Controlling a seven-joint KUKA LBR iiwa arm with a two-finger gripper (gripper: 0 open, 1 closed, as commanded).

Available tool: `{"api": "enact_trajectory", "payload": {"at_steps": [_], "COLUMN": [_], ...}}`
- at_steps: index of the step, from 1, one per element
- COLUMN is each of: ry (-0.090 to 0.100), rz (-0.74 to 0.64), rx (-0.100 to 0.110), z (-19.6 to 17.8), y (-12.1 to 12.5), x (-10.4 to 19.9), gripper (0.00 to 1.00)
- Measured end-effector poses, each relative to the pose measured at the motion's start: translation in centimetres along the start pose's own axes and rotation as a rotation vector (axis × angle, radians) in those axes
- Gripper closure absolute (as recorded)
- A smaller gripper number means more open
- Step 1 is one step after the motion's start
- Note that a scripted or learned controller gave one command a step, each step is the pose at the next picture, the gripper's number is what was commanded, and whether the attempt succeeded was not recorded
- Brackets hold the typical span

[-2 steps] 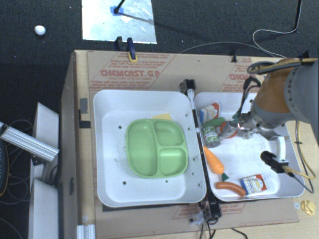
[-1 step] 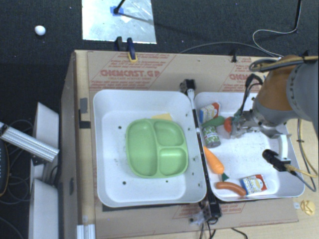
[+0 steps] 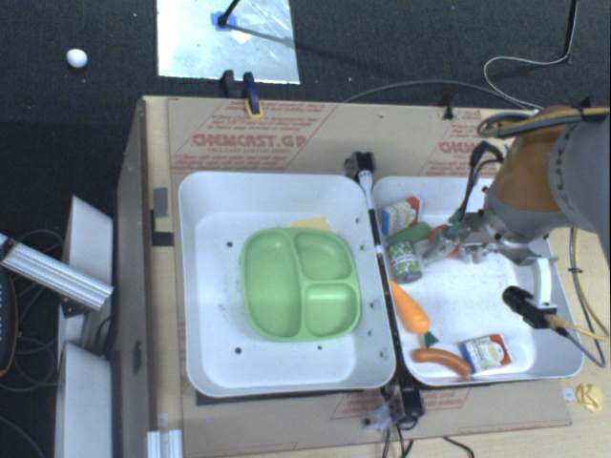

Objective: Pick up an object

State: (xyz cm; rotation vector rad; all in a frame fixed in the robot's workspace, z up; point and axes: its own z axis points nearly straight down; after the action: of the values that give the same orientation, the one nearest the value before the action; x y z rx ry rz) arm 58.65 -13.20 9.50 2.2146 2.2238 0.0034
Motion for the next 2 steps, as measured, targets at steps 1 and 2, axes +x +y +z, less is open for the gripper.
{"api": "enact_trajectory", "payload": {"at_steps": [1,2], "ry": [0.0,0.0], "rz": [-0.001,-0.001], "rx": [-0.002,-0.002], "z": [-1.07,-1.07], "y": [0.08,0.08], "x": [-0.02,-0.02], "gripper": [1.0,0.0]}}
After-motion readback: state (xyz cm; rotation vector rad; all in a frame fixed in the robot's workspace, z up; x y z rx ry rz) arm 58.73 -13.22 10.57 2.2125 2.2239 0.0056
